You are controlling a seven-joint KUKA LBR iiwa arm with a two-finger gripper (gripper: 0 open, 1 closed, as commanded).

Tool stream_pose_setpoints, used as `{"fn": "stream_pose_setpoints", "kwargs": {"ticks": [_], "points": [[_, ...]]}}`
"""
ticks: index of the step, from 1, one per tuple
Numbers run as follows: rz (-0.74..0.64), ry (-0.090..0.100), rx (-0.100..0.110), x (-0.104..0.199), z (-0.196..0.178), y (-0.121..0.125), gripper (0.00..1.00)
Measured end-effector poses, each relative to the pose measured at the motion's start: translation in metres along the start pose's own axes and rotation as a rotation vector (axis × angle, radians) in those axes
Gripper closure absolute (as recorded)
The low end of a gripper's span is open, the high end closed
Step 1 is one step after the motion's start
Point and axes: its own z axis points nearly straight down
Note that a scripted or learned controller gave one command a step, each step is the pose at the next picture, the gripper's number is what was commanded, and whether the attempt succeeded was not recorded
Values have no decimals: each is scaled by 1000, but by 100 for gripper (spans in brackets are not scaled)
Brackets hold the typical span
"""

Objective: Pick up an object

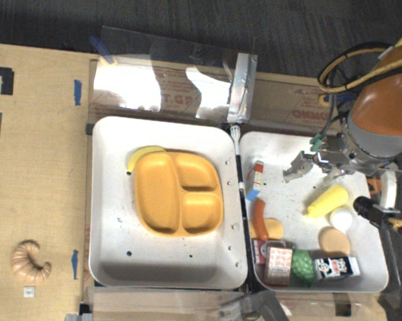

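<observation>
My gripper (314,169) hangs over the back of the right bin (376,280), fingers spread and open with nothing between them. Just to its right and nearer the front lies a yellow corn-like piece (327,200). A white egg (340,219) and a tan bun (334,240) sit in front of that. Along the bin's front stand a black-and-white carton (336,267), a green broccoli (303,266) and a red box (279,260). A red sausage (258,217), an orange piece (274,229) and a small red-and-white tube (256,175) lie on the bin's left side.
The left bin (108,183) holds a yellow divided plate (177,192) with a banana (140,154) peeking out behind it. A croissant (31,260) lies on the bench at far left. The arm's orange band (382,102) and cables loom over the right bin's back corner.
</observation>
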Motion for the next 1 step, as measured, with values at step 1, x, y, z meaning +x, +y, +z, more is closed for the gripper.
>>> {"fn": "stream_pose_setpoints", "kwargs": {"ticks": [1], "points": [[-236, 0, -1, 15, -6, 3, 0]]}}
